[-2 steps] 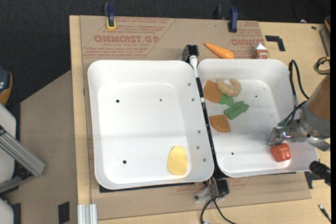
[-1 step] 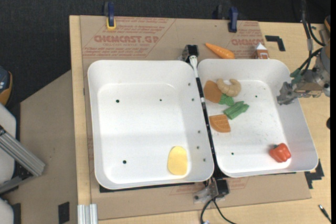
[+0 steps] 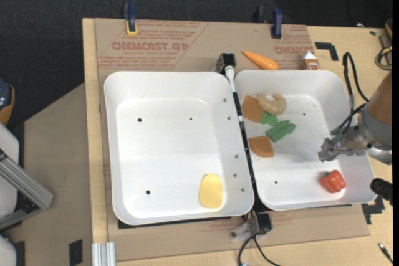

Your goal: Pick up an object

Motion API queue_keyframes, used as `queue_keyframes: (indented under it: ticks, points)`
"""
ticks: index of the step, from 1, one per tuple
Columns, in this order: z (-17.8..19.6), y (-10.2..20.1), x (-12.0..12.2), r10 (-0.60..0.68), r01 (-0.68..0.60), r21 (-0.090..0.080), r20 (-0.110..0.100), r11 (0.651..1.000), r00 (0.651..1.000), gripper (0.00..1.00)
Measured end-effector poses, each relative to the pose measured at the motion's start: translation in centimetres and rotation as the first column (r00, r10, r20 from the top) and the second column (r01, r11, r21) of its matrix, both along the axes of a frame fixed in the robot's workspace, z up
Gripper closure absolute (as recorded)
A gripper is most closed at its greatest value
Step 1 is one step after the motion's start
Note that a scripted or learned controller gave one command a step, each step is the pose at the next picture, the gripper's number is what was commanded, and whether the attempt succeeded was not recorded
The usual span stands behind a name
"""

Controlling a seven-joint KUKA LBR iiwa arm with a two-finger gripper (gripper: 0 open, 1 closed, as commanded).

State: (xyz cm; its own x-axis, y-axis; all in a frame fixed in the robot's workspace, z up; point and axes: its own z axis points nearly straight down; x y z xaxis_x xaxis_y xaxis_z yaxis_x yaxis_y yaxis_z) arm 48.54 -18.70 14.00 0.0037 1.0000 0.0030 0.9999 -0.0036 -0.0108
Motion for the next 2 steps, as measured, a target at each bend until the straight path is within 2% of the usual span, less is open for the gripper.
queue_keyframes:
  ticks: [1,2]
  points:
    - [-5.8,6.6,-0.6,0.008,-0.008,-0.001,0.009,1.000,1.000,1.00]
    - [5.1,15.2,3.0,0.016,-0.016,-0.001,0.025,1.000,1.000,1.00]
